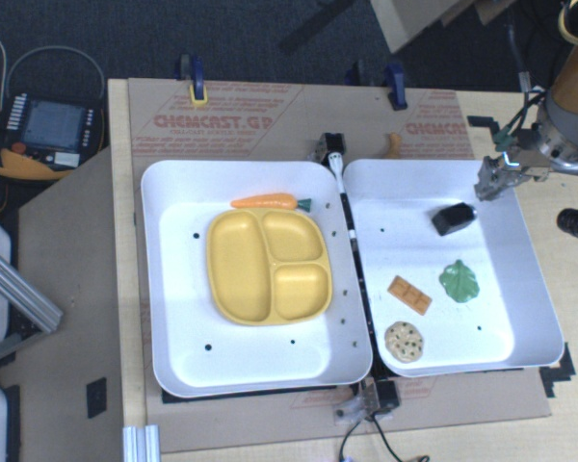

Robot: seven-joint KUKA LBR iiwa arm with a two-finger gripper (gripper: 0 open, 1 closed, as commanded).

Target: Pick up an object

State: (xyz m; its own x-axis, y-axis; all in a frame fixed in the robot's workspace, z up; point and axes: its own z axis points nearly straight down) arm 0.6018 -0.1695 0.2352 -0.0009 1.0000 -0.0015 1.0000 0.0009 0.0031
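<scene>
In the right bin (520, 258) lie a black block (454, 218), a green leafy piece (459, 281), a brown waffle-like cracker (409, 294) and a round cookie (403, 341). An orange carrot (267, 201) rests in the left bin (173, 258), just behind a yellow divided plate (268, 265). My gripper (491, 182) hangs at the right bin's far right rim, up and to the right of the black block, with nothing visibly in it.
Two clamps (198, 83) (397, 83) hold the brown board at the back. A handheld pendant (50, 128) lies off the bench to the left. A cable connector (333, 148) sits between the bins at the back.
</scene>
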